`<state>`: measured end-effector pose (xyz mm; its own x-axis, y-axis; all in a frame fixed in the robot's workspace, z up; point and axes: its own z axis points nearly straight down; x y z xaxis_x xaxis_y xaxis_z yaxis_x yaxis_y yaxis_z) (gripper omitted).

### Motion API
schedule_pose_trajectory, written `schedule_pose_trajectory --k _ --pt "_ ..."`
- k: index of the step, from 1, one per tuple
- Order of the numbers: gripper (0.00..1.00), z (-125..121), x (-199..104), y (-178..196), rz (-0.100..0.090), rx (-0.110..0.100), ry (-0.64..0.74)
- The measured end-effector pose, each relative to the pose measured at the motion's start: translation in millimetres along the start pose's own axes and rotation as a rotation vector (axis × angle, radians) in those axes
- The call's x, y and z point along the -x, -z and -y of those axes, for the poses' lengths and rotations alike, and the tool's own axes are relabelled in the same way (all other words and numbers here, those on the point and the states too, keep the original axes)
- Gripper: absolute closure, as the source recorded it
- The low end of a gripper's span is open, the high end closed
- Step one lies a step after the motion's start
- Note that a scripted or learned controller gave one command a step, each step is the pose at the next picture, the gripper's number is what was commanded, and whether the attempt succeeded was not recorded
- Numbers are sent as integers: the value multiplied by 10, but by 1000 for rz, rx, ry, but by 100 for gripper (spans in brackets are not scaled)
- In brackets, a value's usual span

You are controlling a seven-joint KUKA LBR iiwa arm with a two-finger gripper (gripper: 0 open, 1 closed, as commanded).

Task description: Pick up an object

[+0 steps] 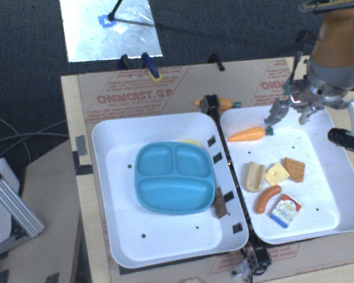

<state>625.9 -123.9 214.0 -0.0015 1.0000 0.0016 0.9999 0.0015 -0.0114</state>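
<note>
Camera view: two white bins side by side on the tabletop (126,92). Left bin (128,240) holds one blue divided plate (173,176) with three compartments, a pale yellow item peeking out behind its far edge, and one small brown piece (220,204) by the plate's right side near the divider. Right bin (347,193) holds six items: one carrot (247,135) at the far left, one beige bread piece (253,176), one yellow cheese cube (276,173) just beside it, one orange cracker (294,169) right of the cheese, one sausage (267,199) below them, one small packet (284,210) nearest the front. One gripper (287,112) sits over the right bin's far edge, fingers spread, nothing between them; one fingertip close to the carrot's green end. One orange item (224,104) lies outside the bins behind the divider.
</note>
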Motion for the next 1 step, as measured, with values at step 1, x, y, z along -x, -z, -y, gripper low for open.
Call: schedule_pose_trajectory --k 1 --pt "0 -25 -3 82 1 13 2"
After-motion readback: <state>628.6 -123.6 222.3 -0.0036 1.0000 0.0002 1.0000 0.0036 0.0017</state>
